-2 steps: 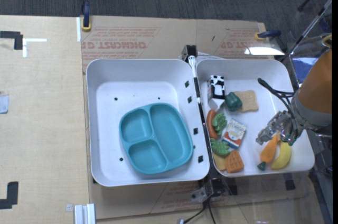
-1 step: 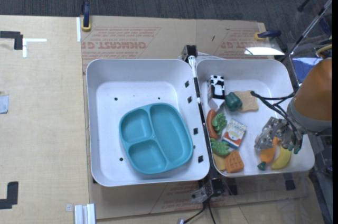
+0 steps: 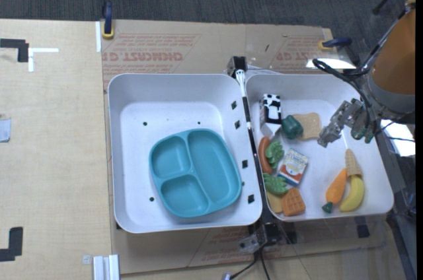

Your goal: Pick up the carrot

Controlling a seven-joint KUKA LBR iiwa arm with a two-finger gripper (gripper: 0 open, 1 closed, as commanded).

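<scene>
The carrot (image 3: 336, 187) lies in the right bin (image 3: 377, 209), near its front right corner, a smooth orange cone with a small green stub at its lower end, tilted so the thick end points up and away. It rests against a yellow banana (image 3: 354, 195) on its right, and a pale ice-cream cone shape (image 3: 353, 163) sits just above them. The pincer (image 3: 340, 121) hangs over the bin above and a little behind the carrot, apart from it and gripping nothing; whether it is spread or closed I cannot tell. A good grasp would likely come straight down over the carrot's thicker middle, closing across its narrow width and keeping clear of the banana touching it, since the slick tapered plastic could slip out sideways. Farther left lie a small printed box (image 3: 293, 167), green leafy pieces (image 3: 275, 153), and a waffle-textured biscuit (image 3: 293, 203). The left bin (image 3: 125, 113) holds a glossy teal divided plate (image 3: 194, 171).
</scene>
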